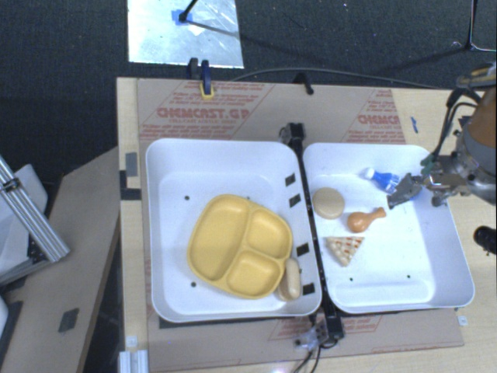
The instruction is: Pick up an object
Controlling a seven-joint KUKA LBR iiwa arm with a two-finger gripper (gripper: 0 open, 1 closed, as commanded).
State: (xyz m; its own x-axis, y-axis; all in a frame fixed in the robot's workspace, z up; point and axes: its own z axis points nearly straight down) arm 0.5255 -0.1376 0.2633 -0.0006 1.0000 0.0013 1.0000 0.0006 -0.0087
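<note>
At the left of the frame, the left shallow white plastic bin [167,208] holds a yellow plastic plate with three compartments [240,245], lying flat toward the lower right of that bin. Touching the plate's lower right corner is a small pale tan oblong piece, like a bread roll [291,278], resting against the bin's right wall.

Right of the central divide, the right shallow white plastic bin [404,286] carries four small things in its left and upper parts. A round beige disc, like a cookie or bun [328,203], lies near the bin's left wall. Just below and to its right is an orange-brown toy drumstick [363,220], and beneath that a tan triangular wedge with red dots, like a pizza slice [344,248]. Toward the upper middle of this bin sits a small blue and white object [382,179].

Just right of that blue object, the grey arm's pincer [408,188] hangs over the right bin's upper right area; its dark fingers look slightly parted with nothing between them. Both bins rest on a counter covered with printed brown cardboard [256,107].
</note>
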